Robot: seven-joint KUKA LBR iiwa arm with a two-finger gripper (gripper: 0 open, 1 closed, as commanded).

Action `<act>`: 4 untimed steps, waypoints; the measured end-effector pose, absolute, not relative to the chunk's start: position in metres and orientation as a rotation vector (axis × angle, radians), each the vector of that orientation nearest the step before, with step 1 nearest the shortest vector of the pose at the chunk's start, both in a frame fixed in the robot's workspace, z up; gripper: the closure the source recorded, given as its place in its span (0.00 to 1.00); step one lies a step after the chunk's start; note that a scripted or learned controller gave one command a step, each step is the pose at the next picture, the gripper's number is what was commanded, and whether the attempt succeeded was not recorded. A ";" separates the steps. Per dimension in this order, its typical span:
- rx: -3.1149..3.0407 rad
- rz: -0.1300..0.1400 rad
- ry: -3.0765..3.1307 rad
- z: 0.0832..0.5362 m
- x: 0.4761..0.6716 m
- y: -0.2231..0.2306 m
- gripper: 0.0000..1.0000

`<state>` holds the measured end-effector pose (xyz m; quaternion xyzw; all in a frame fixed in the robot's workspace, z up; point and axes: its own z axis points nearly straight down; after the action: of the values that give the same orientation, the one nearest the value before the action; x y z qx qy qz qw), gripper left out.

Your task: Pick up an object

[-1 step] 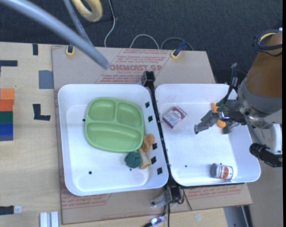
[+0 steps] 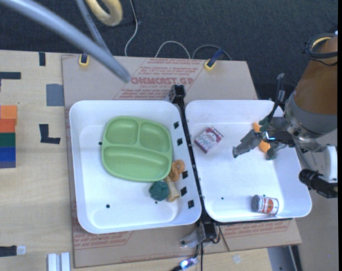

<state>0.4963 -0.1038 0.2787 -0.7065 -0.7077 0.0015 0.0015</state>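
My gripper (image 2: 254, 142) hangs over the right part of the right bin (image 2: 238, 208), reaching in from the right. A small orange piece (image 2: 264, 146) shows right at the gripper, and I cannot tell whether it is held. A red and white packet (image 2: 208, 139) lies to the gripper's left on the bin floor. A small can (image 2: 265, 204) with a red label lies on its side near the bin's front right corner, apart from the gripper.
The left bin (image 2: 86, 208) holds a green divided plate (image 2: 138, 148), a teal lump (image 2: 159, 190) and small tan and orange pieces (image 2: 176, 168) by the divider (image 2: 185, 151). Coloured blocks (image 2: 3, 137) stand at the far left of the bench.
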 end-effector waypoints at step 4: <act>-2.212 0.011 -2.216 0.147 0.502 -0.093 1.00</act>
<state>0.5025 -0.0928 0.1473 -0.7065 -0.7077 0.0034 0.0051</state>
